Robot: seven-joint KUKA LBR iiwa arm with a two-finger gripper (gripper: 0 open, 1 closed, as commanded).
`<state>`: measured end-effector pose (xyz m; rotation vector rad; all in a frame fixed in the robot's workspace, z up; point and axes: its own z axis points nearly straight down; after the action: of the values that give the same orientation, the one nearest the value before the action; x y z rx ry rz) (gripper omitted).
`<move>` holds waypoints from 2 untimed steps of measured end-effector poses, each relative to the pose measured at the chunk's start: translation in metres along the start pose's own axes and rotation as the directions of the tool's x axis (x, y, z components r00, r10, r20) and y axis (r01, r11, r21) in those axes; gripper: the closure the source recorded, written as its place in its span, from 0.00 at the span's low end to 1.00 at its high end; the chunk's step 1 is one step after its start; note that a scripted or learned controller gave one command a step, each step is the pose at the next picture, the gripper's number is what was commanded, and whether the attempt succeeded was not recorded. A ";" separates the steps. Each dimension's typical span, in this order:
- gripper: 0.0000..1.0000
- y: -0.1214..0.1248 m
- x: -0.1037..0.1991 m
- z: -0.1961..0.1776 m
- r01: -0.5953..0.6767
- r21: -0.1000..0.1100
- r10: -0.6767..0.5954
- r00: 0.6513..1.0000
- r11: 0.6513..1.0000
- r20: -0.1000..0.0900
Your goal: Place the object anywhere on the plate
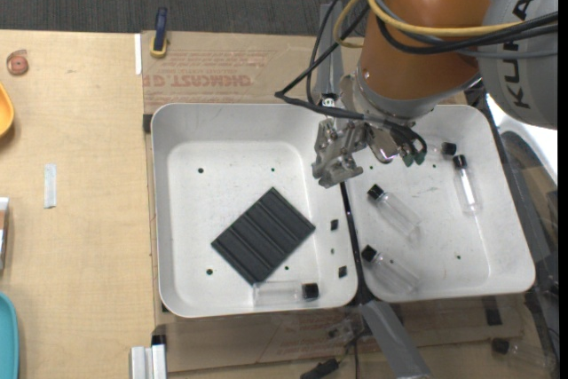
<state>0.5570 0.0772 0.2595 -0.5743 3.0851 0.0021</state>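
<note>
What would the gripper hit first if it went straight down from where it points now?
Probably the bare floor of the left bin near its right wall; the gripper hangs above there, short of the dark plate. Depth is uncertain.

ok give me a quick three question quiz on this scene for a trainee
1. How many clear vials lie in the right bin? A two, B three, C five.
2. True or false: the dark ribbed plate lies in the right bin.
3. Fill in: the capped vial just below the plate lies in the ___ bin.
Key: 1 B; 2 false; 3 left.
</note>
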 end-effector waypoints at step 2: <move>1.00 0.012 -0.072 -0.034 0.678 -0.001 -0.678 0.735 0.735 0.007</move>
<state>0.6194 0.1139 0.2936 -1.6550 2.6594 0.0064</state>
